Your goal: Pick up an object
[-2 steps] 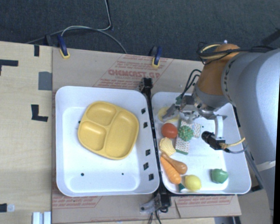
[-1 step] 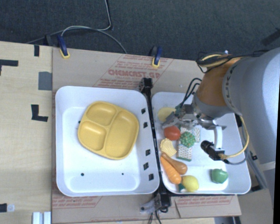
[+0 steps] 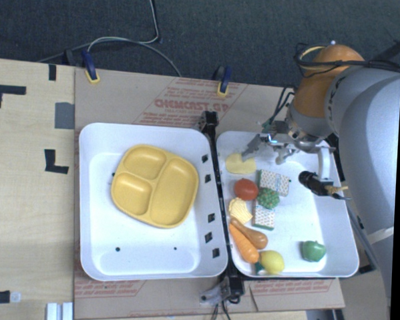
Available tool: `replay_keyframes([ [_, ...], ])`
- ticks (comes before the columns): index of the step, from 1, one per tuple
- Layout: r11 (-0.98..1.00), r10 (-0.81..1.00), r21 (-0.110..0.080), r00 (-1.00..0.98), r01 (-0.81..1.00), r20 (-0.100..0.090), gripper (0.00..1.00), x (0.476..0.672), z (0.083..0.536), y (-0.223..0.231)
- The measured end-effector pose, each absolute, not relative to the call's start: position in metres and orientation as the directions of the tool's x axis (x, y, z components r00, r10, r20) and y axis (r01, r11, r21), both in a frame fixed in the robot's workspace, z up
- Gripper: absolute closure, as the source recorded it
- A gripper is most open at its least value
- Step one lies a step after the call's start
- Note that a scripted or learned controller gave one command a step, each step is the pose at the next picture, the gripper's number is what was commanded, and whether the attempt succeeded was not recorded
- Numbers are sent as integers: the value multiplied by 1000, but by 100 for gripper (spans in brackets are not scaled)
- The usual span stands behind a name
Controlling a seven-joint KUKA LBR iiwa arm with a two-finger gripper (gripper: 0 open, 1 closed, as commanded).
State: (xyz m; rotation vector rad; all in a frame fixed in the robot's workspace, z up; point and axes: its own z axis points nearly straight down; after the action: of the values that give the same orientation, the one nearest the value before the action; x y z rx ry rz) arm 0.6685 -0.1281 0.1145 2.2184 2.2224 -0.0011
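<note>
Claw (image 3: 273,145) hangs apart over the right bin's (image 3: 330,223) top edge; drop it squarely over the pale yellow piece (image 3: 240,165).

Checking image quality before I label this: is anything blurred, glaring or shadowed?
Camera view: lighting even and soft; the yellow divided plate casts a faint shadow on the left bin; the white bins look bright but not blown out; the tool and the near arm look soft, the toy food fairly sharp.

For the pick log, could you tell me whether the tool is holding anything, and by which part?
Nothing is held. The tool hovers open at the far end of the right bin, just above the pale yellow piece, with nothing between its fingers.
</note>
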Motion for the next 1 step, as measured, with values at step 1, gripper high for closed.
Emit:
replay_keyframes([
  [1, 0, 1000, -2, 0, 1000, -2, 0, 612, 119, -197],
])
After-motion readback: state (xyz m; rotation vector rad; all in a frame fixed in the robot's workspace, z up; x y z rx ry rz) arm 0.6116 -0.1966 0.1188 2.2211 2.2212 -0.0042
